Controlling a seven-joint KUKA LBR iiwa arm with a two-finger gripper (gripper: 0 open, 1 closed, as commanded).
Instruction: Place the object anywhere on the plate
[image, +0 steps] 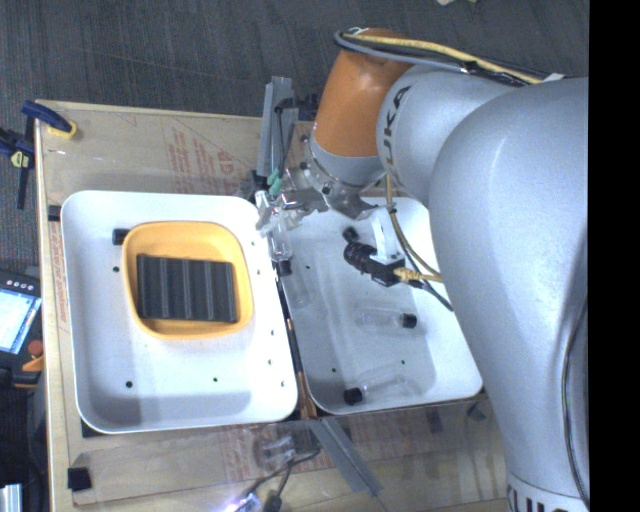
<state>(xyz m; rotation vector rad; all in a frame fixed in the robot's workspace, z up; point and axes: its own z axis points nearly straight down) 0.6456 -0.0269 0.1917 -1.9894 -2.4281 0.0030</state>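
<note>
grey arm (510, 260) nearest the lens, bulking over the right side of the right bin (330, 385), orange band (352, 112) above the wrist at that bin's top left corner. gripper (278, 215) hanging at the same corner, just above the bin's rim, close to the seam with the left bin (90, 390). jaw state: cannot tell; mechanism too cluttered and small to read, and nothing seen held.

contents of the right bin, taken from the gripper downward: dark connector with a yellow-tipped cable (372, 262) just below and right of the gripper, apparently part of the arm's own wiring. clear tube with a dark cap (388, 321) lying on the floor further down, near the middle. second clear piece with a dark end (365, 388) near the bottom edge. either one possibly the object to move; which one not determinable.

yellow plate (188, 240) in the left bin, across the seam from the gripper, carrying a dark ribbed insert (188, 288). no clear item seen resting on the plate.

assessment: task not advanced as far as visible. candidate objects on the floor of the right bin, well apart from the plate. remaining, by judgement: descent onto one item, a secure pick, carry across the seam, release over the plate.
</note>
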